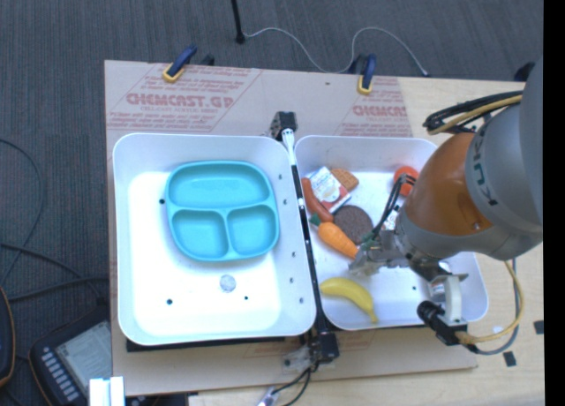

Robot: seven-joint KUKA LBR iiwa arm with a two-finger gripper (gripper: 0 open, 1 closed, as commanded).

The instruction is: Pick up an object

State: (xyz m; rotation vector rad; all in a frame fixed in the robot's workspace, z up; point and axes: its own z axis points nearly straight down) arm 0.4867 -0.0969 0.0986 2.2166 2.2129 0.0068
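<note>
Here the claw [364, 259] is lowered into the right bin [472, 303], just beside the toy carrot [336, 236] and above the banana [350, 296]; whether anything is gripped cannot be told. One item should be centred between the tips before lifting. A brown disc [352, 219] and snack packet [329, 184] lie nearby. The left bin [141, 307] carries a blue divided plate [222, 210].

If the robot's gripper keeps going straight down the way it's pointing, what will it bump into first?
Probably the white floor of the right bin. The gripper points down between the carrot and the banana, though depth is hard to judge from above, so it might brush the carrot.
</note>
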